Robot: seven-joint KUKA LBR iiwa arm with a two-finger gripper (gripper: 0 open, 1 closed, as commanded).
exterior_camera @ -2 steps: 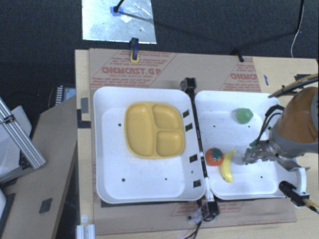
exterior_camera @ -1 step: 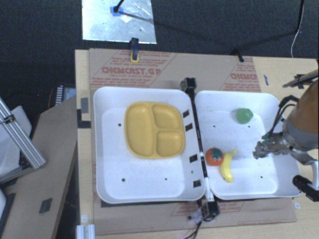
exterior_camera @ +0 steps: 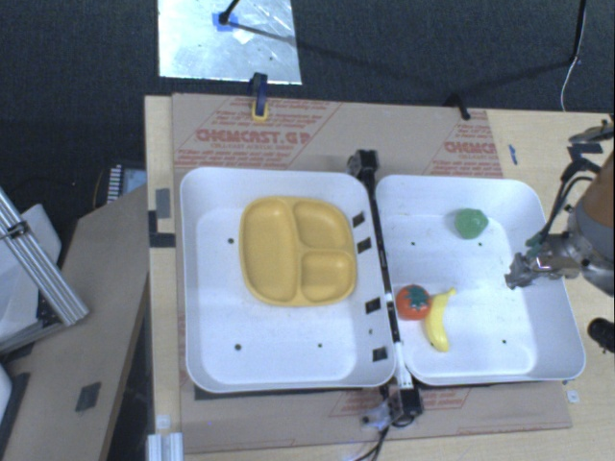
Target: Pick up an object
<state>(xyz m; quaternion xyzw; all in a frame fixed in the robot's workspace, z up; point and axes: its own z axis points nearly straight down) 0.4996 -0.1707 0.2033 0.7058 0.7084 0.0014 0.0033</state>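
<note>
1. Looking down from the camera view, two white bins sit side by side on the desk [exterior_camera: 288, 123]; the left bin [exterior_camera: 211, 353] holds a yellow divided plate [exterior_camera: 296, 251].
2. The right bin [exterior_camera: 500, 353] holds three candidate things: a green ball [exterior_camera: 471, 223] near its far side, and a tomato [exterior_camera: 414, 302] touching a banana [exterior_camera: 438, 321] near the divider between the bins.
3. The end effector [exterior_camera: 524, 272] is over the right edge of the right bin, well apart from all three things; whether it is apart or together cannot be told from this view.
4. Judging by this, nothing is picked up yet: choosing a thing, reaching it, closing on it and lifting all remain.
</note>
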